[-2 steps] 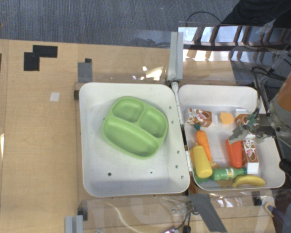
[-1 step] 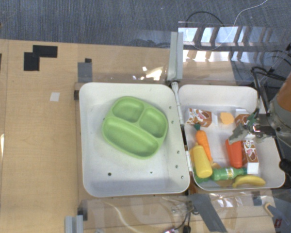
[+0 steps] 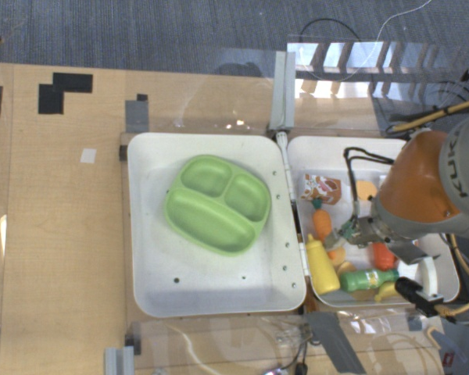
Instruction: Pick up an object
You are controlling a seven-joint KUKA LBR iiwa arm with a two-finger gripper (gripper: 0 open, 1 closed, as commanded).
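I reach in from three o'clock, my grey arm with its orange band (image 3: 418,184) hanging over the right bin (image 3: 451,276), and my gripper (image 3: 359,231) sits low among the toy food near the middle of that bin. Whether my tool is spread or closed I cannot tell from this slant; the wrist hides most of it, and I see nothing clearly caught in it. Just at nine o'clock of the gripper lies an orange carrot (image 3: 321,223), close beside it. At seven o'clock of the gripper lies a yellow mustard bottle (image 3: 322,266), along the bin's left wall. At five o'clock lies a green bottle with a red label (image 3: 370,279), on its side, and a red tomato-like piece (image 3: 383,255) rests just above it. A small printed snack packet (image 3: 322,187) lies at eleven o'clock, and a pale orange slice (image 3: 366,190) at twelve. The left bin (image 3: 152,280) holds a green divided plate (image 3: 217,203) with three compartments, tilted a little, well apart from my gripper at nine o'clock.
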